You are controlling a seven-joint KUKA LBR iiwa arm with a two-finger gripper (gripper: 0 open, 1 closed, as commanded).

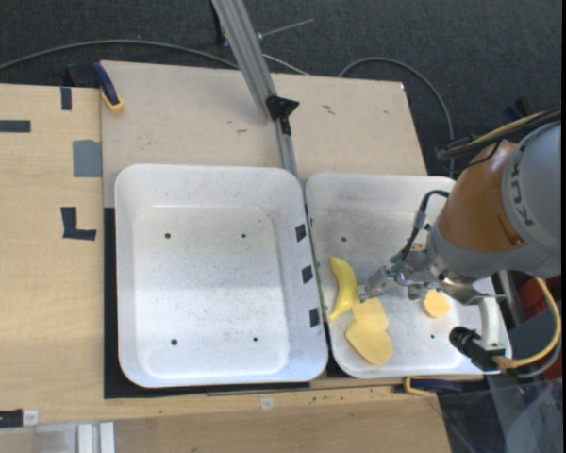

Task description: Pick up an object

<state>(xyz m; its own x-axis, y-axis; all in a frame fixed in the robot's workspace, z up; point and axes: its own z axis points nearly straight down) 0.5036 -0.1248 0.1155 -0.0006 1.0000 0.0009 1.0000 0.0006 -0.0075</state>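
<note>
Beside the left bin (208, 182), the gripper (377, 286), fingers narrowly parted and holding nothing, may nudge the banana (342, 286) against the right bin (358, 192) wall

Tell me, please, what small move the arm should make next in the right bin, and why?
Probably a short shift toward the banana, then down. The gripper sits low in the right bin just beside the banana, with nothing visibly between its fingers; the pale yellow pieces lie nearer the front.
</note>
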